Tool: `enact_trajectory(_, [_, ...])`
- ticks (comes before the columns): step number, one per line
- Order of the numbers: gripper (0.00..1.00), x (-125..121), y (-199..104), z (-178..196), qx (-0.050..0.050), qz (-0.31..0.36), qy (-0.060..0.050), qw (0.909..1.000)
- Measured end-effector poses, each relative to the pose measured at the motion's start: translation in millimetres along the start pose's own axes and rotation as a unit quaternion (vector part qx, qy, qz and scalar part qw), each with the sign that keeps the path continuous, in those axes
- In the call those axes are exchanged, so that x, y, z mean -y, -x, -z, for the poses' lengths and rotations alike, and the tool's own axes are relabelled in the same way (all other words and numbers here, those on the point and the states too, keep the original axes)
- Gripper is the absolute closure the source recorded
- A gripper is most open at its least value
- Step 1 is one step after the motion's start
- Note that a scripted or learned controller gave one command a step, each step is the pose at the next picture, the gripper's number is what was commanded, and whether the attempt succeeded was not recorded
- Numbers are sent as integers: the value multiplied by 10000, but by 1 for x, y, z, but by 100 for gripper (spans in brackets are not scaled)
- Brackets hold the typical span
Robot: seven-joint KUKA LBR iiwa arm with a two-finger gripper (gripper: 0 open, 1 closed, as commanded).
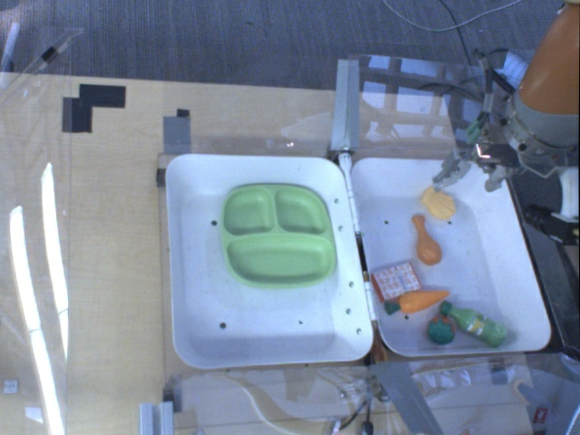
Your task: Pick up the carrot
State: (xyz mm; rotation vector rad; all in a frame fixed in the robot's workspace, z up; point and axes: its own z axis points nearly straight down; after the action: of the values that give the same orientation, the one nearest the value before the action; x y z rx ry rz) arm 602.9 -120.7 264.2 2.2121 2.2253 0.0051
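the gripper [471, 172] hangs open and empty over the far edge of the right white bin [521, 243], so the approach step is in hand. the orange toy carrot with a green stub [419, 302] lies near that bin's front, well apart from it. touching its far side is a checkered card [396, 280]; just beside its front, a green bottle [477, 325]. the reach should come down over its bare orange tip.

End effector [471, 169] hung over the far edge of the right bin [521, 243], fingers spread, nothing between them. The carrot [421, 302] lay near the bin's front, just beside a checkered card [395, 280]. A green divided plate [276, 235] sat in the left bin [195, 270].
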Motion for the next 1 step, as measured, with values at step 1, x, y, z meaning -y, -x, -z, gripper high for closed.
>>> enact_trajectory(1, [0, 43, 23, -167, 4, 1002, 18, 9950])
